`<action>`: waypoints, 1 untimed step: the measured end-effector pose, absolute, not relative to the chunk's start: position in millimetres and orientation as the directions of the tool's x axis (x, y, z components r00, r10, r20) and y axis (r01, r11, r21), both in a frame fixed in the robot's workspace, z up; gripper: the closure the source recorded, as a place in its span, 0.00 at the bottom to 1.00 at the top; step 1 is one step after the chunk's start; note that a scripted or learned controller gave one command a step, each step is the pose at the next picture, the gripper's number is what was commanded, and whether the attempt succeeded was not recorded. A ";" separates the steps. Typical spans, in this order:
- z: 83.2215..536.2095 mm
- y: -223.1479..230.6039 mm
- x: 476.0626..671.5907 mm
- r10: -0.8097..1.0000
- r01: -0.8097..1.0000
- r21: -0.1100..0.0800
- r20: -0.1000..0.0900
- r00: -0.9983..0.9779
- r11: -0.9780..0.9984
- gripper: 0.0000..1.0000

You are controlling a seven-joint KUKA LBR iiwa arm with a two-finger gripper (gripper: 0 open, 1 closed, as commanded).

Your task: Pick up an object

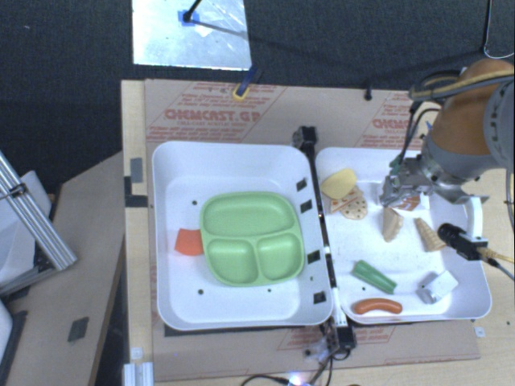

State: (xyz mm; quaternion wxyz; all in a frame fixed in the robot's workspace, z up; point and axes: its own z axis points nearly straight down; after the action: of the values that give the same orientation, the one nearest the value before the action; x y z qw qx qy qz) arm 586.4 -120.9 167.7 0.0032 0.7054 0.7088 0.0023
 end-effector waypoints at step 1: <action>222.2 -121.0 588.3 1.000 1.000 0.008 -0.001 -0.005 0.005 1.00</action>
State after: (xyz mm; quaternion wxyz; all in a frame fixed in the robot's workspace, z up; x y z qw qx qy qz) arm 588.3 -121.0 222.2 0.0032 0.7055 0.7087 0.0022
